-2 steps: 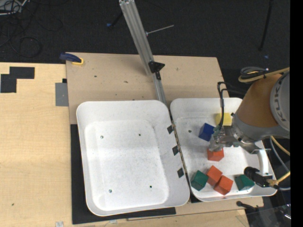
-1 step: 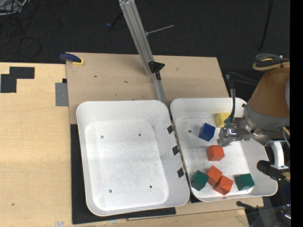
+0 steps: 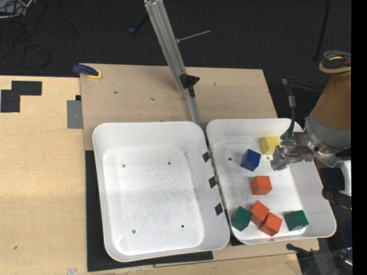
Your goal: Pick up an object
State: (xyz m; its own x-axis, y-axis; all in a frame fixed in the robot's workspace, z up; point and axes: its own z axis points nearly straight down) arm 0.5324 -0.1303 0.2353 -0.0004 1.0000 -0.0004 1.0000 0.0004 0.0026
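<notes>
The right bin [image 3: 309,193] holds several blocks. A yellow block [image 3: 268,145] and a blue block [image 3: 250,160] lie near its far side. An orange block [image 3: 261,185] sits in the middle. Two more orange blocks [image 3: 265,217] lie at the front between two green blocks [image 3: 241,217], the other green one [image 3: 296,220] nearer the right rim. My gripper [image 3: 280,158] hangs low over the bin just right of the blue block and below the yellow one, at the end of the grey and orange arm [image 3: 335,110].
The left bin [image 3: 150,191] lies beside the right one, with black clips along the shared rim. A slanted aluminium rail [image 3: 171,50] rises behind the bins. A blue and yellow clamp [image 3: 87,70] rests at the bench's far left corner.
</notes>
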